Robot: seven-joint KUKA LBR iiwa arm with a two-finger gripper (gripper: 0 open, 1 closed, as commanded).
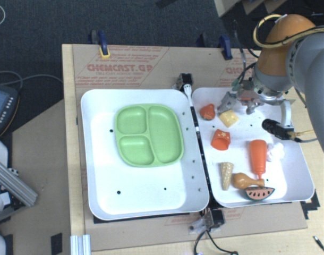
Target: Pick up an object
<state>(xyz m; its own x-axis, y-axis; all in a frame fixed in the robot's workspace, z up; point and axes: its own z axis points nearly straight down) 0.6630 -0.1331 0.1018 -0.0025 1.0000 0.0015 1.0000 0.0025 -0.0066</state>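
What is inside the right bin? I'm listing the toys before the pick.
The right bin holds a red tomato, yellow cheese, red pepper, carrot, cone, drumstick and watermelon slice. The arm covers the far corner.

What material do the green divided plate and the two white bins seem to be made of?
Green divided plate: probably moulded plastic, matte; even colour, soft rounded ridges between three compartments. Left bin and right bin: likely thin formed plastic, slightly glossy; rounded corners and faint sheen, though the material is not certain.
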